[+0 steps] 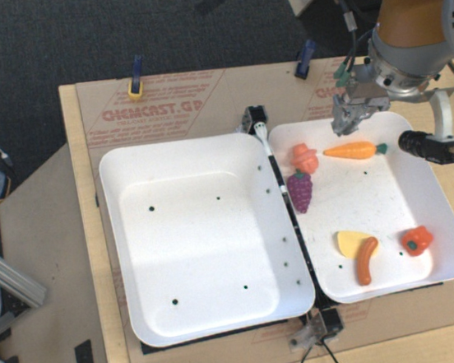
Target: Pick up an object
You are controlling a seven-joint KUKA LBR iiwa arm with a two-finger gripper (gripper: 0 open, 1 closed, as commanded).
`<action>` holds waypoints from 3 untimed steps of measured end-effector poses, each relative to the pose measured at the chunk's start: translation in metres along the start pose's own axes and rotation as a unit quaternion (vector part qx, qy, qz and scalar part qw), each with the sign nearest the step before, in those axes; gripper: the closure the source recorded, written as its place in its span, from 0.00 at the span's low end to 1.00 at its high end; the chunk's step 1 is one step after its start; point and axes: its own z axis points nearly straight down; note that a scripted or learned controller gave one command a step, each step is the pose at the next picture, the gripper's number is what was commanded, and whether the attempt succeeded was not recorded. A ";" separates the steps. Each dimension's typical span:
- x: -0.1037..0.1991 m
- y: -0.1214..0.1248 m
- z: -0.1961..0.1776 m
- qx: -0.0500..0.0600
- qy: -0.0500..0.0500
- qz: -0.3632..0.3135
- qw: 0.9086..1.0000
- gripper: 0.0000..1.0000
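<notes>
My gripper [346, 125] hangs over the far edge of the right bin [427, 191], just above and left of an orange carrot [350, 151] with a green tip. Nothing shows between its fingers. Left of the carrot lies a pink-orange toy [304, 158], and below that a purple grape bunch [300, 190] by the divider. Near the front of the same bin are a yellow wedge [349, 242], a sausage [366, 259] and a red pepper [416, 240].
The left bin [134, 230] sits beside the right one on a cardboard sheet. Blue and yellow clamps [136, 79] hold the sheet's far edge. The arm comes in from the upper right.
</notes>
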 end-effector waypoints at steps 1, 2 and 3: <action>0.032 -0.053 -0.059 0.000 0.001 -0.003 1.000 1.00; 0.026 -0.125 -0.080 0.004 0.001 -0.001 1.000 1.00; 0.069 -0.137 -0.107 0.000 0.001 -0.005 1.000 1.00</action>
